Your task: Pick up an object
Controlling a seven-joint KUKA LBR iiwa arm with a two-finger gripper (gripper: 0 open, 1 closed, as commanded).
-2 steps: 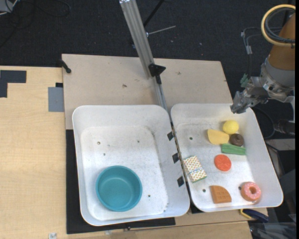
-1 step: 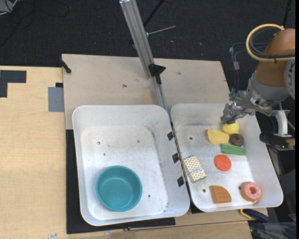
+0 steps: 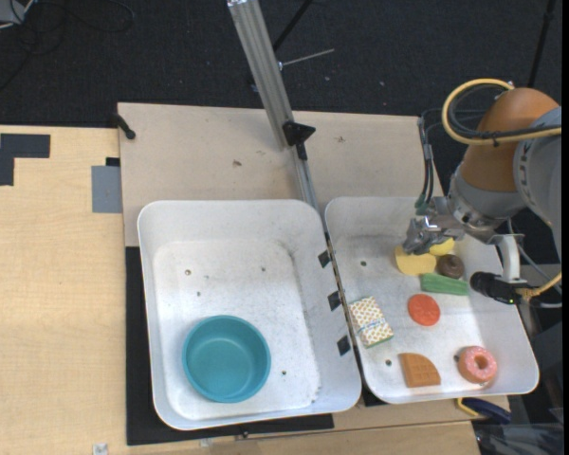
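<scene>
Claw (image 3: 423,238) hovering over right bin (image 3: 360,218) near far edge, touching yellow block (image 3: 419,263); grip state impossible to tell. Teal bowl (image 3: 226,356) sitting in left bin (image 3: 161,224), near front edge.

Both bins (image 3: 161,254) look like white plastic, smooth with a dull sheen and fine dark speckling. The teal bowl (image 3: 226,356) is smooth, glossy plastic. The desk (image 3: 47,254) shows pale matt wood grain, the board behind it plain and dull. The slanted rail (image 3: 266,74) is ribbed bare metal. The hand (image 3: 423,235) glints like metal. The pink doughnut (image 3: 476,364) has a shiny glaze, the orange wedge (image 3: 419,370) a matt face.
</scene>
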